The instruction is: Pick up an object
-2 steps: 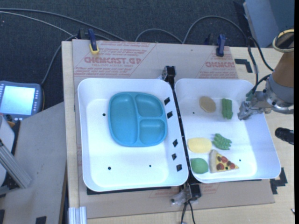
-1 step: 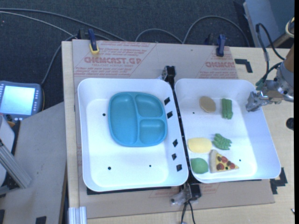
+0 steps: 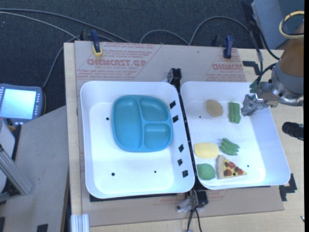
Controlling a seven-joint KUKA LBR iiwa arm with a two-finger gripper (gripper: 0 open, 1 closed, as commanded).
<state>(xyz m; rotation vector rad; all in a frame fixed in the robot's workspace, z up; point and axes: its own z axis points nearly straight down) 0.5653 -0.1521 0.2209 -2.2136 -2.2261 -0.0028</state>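
Bench: brown board under two white bins.
Left bin: blue tray with three parts.
Right bin: tan cookie, green bean pod, yellow lemon, pizza slice.
Gripper: just right of the pod; I cannot tell how wide it is.
Pod: lies up and down, closest toy.

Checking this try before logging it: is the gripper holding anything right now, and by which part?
Nothing seen held. The gripper hovers right of the green bean pod; a hold cannot be confirmed.
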